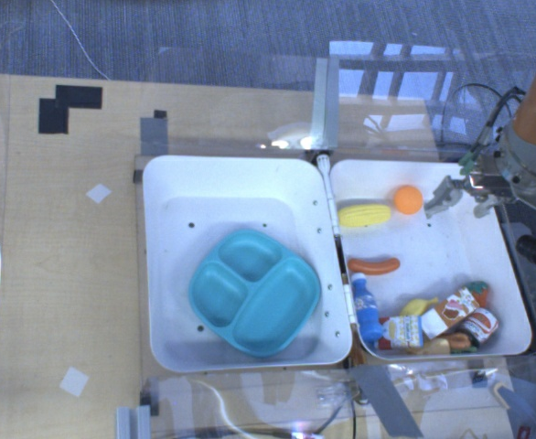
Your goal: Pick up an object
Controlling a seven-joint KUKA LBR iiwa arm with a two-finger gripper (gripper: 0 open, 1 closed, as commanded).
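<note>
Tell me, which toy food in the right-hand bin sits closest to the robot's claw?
The orange ball, just left of the gripper; the corn and sausage lie farther off.

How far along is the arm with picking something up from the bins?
Nothing looks picked yet. The gripper hangs open over the right bin, nothing between its fingers, just right of the orange ball. The ball, corn and sausage lie on the bin floor. Left to do: descend, close, lift.
</note>
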